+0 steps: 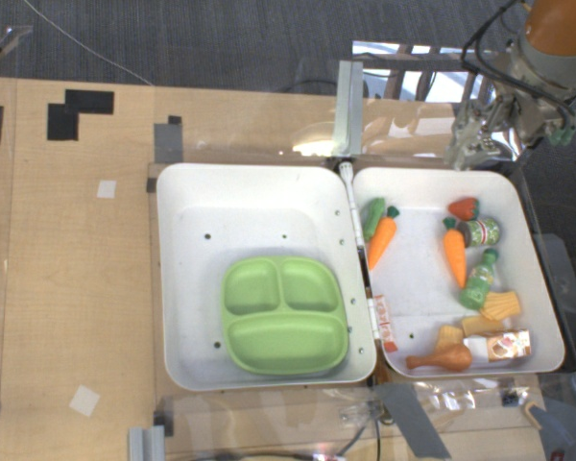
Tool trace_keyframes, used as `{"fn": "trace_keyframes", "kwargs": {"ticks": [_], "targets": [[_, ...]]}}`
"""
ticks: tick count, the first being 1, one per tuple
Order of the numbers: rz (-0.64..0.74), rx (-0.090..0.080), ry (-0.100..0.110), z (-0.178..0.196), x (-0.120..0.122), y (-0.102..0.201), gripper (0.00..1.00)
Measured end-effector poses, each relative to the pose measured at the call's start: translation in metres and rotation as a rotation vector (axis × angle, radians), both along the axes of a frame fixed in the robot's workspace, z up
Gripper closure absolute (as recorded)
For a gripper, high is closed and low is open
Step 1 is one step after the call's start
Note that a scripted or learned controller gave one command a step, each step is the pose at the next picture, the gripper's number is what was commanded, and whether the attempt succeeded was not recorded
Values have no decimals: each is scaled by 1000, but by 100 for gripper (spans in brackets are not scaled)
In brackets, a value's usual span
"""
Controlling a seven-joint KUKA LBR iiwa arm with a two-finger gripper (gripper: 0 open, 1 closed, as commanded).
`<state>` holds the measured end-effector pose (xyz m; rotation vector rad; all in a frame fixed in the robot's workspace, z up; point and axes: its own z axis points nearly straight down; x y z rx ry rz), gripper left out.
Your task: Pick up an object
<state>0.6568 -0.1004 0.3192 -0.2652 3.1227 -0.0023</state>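
My gripper [475,147] hangs over the back rim of the right bin [418,291], open, with nothing between its fingers. The toy food lies below it in that bin. A carrot [380,240] rests beside a green vegetable [372,214] at the left wall. On the right side lie a strawberry [464,207], a small green can [481,231], a second carrot [455,258] and a green bottle [478,285]. Near the front are a yellow waffle piece [501,305], a drumstick [440,358] and a small carton [505,346].
The left bin [187,257] holds a green divided plate [285,313]. A metal divider post [349,113] stands behind the seam between the bins. Wooden bench top [67,286] stretches to the left.
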Motion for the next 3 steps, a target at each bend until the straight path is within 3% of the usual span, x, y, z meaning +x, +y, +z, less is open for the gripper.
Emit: {"fn": "trace_keyframes", "kwargs": {"ticks": [1,2,3], "targets": [[3,-1,-14,16,3,2,100],[-104,2,-11,90,13,14,100],[-164,4,1,29,13,38,100]]}}
